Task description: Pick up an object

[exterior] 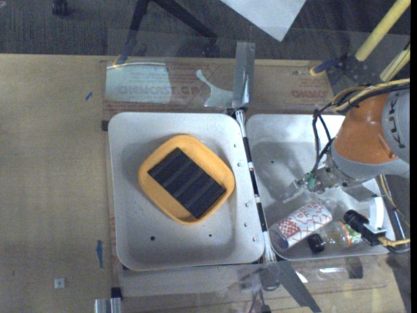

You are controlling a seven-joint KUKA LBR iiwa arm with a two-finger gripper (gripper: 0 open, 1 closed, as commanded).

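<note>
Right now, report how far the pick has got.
Done: the arm is over the right bin, gripper low above its floor. In hand: nothing seen between its fingers. Left: the patterned paper cup and small bottle lie unlifted; the yellow tray sits in the left bin.

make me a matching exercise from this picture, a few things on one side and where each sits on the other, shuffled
Things:
1. yellow pad with dark ribbed top
2. red-and-white patterned cup
3. clear plastic bottle with black cap
4. grey arm's gripper

Places:
a. lying in right bin, left of the bottle
b. middle of left bin
c. above the cup in right bin
d. front of right bin

Pairs: 1-b, 2-a, 3-d, 4-c
</note>
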